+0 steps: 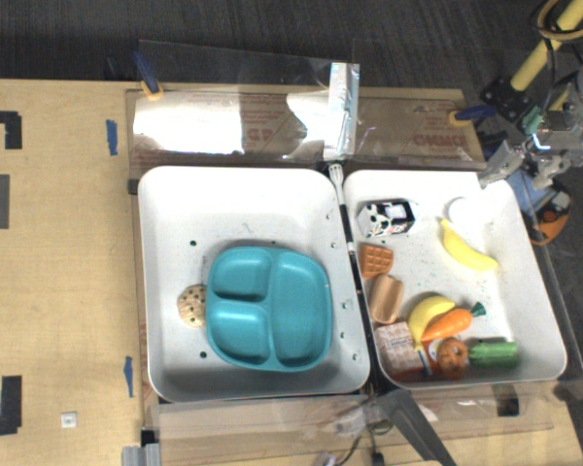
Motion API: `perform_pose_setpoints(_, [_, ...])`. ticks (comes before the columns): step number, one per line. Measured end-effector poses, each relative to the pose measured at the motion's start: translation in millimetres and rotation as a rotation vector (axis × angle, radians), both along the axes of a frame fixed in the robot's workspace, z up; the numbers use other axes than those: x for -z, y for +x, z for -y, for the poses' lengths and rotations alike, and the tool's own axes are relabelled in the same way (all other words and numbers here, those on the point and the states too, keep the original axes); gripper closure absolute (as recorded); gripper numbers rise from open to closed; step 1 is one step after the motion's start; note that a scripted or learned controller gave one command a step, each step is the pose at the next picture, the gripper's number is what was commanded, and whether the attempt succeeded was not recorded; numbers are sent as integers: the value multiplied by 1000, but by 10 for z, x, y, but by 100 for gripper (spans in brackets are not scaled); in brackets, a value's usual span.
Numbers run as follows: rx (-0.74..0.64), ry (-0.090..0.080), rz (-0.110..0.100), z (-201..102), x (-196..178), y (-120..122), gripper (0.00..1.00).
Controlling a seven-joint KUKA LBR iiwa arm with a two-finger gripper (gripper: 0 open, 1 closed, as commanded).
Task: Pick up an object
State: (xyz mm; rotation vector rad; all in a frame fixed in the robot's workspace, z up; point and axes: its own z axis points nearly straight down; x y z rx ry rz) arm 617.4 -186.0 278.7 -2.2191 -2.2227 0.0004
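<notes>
The right bin (534, 289) holds several toy foods. A yellow banana (465, 249) lies toward the back right. A black-and-white carton (386, 218) sits at the back left, with a waffle (375, 259) and a tan cup (386, 297) in front of it. Near the front lie a lemon (428, 313), a carrot (450, 321), a tomato (452, 355), a green cucumber (493, 353) and a small box (398, 348). My gripper (510, 159) hangs over the right bin's far right corner, above and apart from all the toys.
The left bin (175, 212) holds a teal divided plate (269, 306) with a speckled cookie (191, 304) at its left edge. A clear plastic shield (272, 115) stands behind the bins. Cables and hardware (554, 27) crowd the upper right.
</notes>
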Motion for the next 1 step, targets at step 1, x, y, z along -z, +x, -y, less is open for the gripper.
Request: perform_pose_setpoints(1, [0,-2,3,-42,1619,-378,0])
